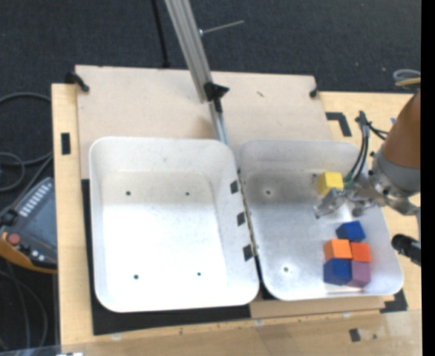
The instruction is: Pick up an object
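Lying nearest the camera, low in the right bin [277, 162]: a cluster of small blocks, touching one another. Dark blue block [337, 271] sitting beside a purple block [361, 274], with an orange block [339, 248] and a red-orange block [361, 252] just behind them, and a second blue block [350, 231] at the back. Resting apart from the cluster, further up the same bin: a yellow block [330, 182], plain and cube-like. Hovering just below and beside the yellow block: gripper [329, 208], reaching in from the right, fingers too blurred for telling whether spread or closed. Sitting alongside: left bin [99, 199].
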Controlling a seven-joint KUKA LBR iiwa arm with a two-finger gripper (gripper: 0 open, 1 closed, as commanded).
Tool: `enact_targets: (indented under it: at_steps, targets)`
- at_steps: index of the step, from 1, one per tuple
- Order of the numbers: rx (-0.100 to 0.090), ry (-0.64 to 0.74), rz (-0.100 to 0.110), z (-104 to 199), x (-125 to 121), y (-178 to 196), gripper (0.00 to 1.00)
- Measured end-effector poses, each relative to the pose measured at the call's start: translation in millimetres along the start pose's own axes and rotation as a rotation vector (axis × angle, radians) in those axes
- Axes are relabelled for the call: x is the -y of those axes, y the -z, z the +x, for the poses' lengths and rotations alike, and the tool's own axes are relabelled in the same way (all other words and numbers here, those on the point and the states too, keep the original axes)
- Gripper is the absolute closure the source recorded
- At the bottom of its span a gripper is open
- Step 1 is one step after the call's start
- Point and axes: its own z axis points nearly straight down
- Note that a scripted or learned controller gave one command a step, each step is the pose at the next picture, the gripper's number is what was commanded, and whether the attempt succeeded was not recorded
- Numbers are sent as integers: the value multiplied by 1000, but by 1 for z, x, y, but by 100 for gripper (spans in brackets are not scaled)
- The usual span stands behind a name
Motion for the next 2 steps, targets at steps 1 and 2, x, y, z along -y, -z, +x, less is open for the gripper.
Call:
enact_targets:
  at_steps: [1,2]
  targets:
    - [0,1,-14,2,-5,16,100]
    - [1,11,-15,20,-76,33,100]
